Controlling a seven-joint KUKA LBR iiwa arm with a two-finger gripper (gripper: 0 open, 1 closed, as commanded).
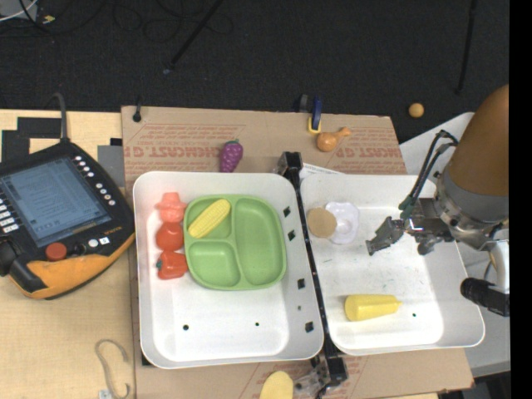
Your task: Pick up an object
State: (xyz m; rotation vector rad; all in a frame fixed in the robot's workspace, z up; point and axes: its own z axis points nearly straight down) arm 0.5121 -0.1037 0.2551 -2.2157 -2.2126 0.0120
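My gripper (386, 238) hangs over the right bin (449, 327), its dark fingers pointing left and down with nothing visibly between them. A yellow wedge-shaped block (371, 307) lies below the gripper on the bin floor. A tan round object (322, 221) and a clear cup-like object (342, 220) lie to the gripper's upper left in the same bin. The left bin (216, 339) holds a green divided plate (237, 243) with a yellow corn cob (208, 217) on it, and red and pink toys (169, 238) beside it.
A purple grape toy (231, 155) and an orange pear-like toy (330, 138) lie on the cardboard behind the bins. A control pendant (58, 214) lies at the left. A yellow object (277, 385) rests at the front edge. A small orange ball (416, 110) lies far back.
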